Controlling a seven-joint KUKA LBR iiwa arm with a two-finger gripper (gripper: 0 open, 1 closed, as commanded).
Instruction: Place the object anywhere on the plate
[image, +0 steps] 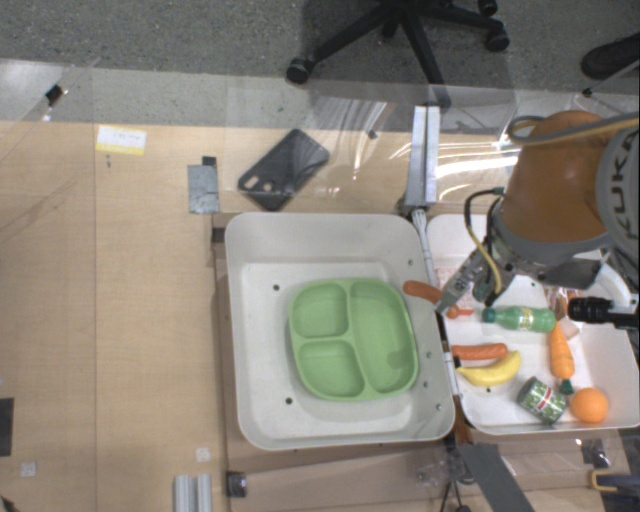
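I'm mid-carry: the pincer (458, 291) seems to pinch an orange-red sausage (422, 291) over the left bin's right rim, though it's blurry. Next, travel left over the green plate (352, 338), lower, release.

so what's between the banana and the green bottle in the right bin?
In the camera view, a sausage lies between the banana and the green bottle, just above the banana.

arm: reaching in from right | hand (462, 288): angled down-left (orange band above wrist)
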